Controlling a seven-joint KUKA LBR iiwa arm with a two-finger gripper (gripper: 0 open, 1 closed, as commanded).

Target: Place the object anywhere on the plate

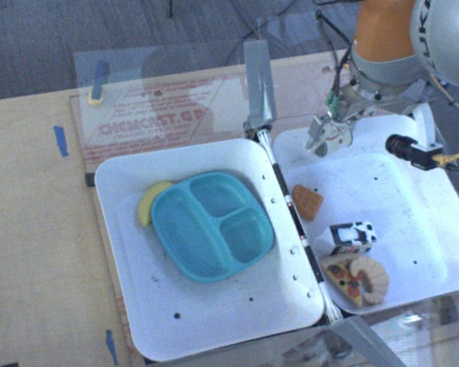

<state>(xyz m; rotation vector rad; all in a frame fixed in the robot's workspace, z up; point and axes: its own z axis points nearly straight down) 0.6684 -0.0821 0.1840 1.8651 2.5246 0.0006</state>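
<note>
A teal divided plate (pixel 211 223) lies in the left bin (pixel 148 322), with a yellow banana-shaped piece (pixel 149 201) tucked against its upper left rim. In the right bin (pixel 446 229) sit an orange-brown lump (pixel 307 201) near the left wall, a small black-and-white toy (pixel 353 236), and a tan and red food-like toy (pixel 361 279) at the front left corner. My gripper (pixel 326 134) hangs over the back left part of the right bin, above and right of the orange-brown lump. I see nothing between its fingers.
A metal divider (pixel 260 95) runs between the bins at the back. A clear sheet with red lettering (pixel 157 116) lies behind the left bin. Yellow and black cables (pixel 434 154) loop off the arm over the right bin's back right.
</note>
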